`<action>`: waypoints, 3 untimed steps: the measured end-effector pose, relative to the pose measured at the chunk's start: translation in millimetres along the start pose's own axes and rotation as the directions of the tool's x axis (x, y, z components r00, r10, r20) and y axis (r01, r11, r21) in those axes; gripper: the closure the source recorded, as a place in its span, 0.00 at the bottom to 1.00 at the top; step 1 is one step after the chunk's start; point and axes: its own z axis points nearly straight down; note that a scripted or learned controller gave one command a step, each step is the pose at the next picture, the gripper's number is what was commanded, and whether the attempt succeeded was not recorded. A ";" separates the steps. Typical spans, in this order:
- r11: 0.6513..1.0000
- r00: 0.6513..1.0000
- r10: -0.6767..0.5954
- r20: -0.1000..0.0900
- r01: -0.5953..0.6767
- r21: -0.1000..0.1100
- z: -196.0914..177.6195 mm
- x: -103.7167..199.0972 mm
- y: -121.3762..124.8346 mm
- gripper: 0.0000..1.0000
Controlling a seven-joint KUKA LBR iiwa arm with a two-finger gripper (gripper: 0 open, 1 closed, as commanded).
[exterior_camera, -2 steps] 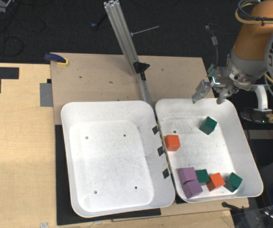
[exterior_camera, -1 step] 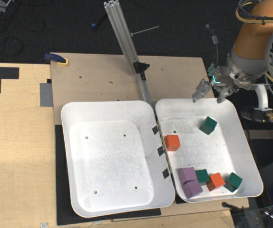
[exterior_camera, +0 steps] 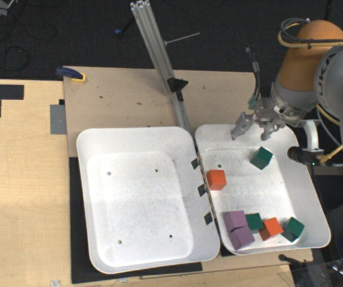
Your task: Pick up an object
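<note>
Green block (exterior_camera: 262, 158): lies alone in the upper part of the right bin (exterior_camera: 315, 202), just below the gripper.
Left bin (exterior_camera: 100, 142): white, nothing in it to pick.
Orange cube (exterior_camera: 217, 179): near the right bin's left wall, apart from the rest.
Bottom cluster: purple blocks (exterior_camera: 238, 228), a small green block (exterior_camera: 254, 221), an orange block (exterior_camera: 272, 227) and a green one (exterior_camera: 293, 228), packed together.
Gripper (exterior_camera: 254, 128): fingers apart, holding nothing, above the bin's far rim.
Risk: the green block sits tilted, so closing fingers may nudge it aside; a descent too near the rim could strike the wall.
</note>
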 end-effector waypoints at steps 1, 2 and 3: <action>1.000 1.000 -0.001 0.000 0.001 -0.001 44.7 1.5 3.0 0.00; 1.000 1.000 0.000 0.000 0.000 0.001 99.3 2.8 1.7 0.00; 1.000 1.000 0.000 0.000 0.000 -0.005 85.1 2.3 3.3 1.00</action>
